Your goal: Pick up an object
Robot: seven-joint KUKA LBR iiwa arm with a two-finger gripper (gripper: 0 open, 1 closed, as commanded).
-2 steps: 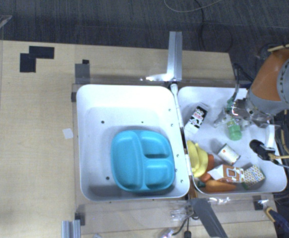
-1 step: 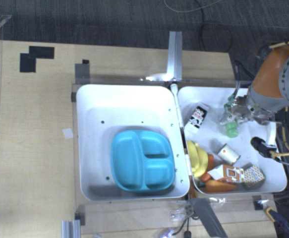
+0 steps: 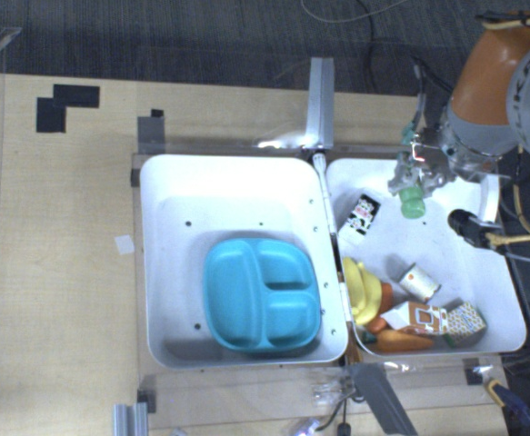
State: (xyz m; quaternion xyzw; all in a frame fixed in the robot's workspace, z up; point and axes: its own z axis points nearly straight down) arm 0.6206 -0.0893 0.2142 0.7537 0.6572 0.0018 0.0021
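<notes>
From my seat, the claw (image 3: pixel 414 182) hangs over the far part of the right bin (image 3: pixel 505 284), toward the back edge of the bench (image 3: pixel 55 243), and I see a small green object (image 3: pixel 413 203) pinched between its fingers, so I read it as clenched on that piece. The green thing looks raised off the bin floor, though from this slant I can't be sure it has cleared. I'd judge the pick as mostly made: the grasp is on, and what's left is lifting it clear and keeping hold.

The object is small, pale green, rounded, and looks smooth like plastic; its exact shape is too small to tell.

Further out in the same bin lie a black-and-white item (image 3: pixel 363 213), a small can (image 3: pixel 419 282), and a banana (image 3: pixel 363 291) at the near corner. The left bin (image 3: pixel 169 243) carries a blue divided tray (image 3: pixel 263 292).
</notes>
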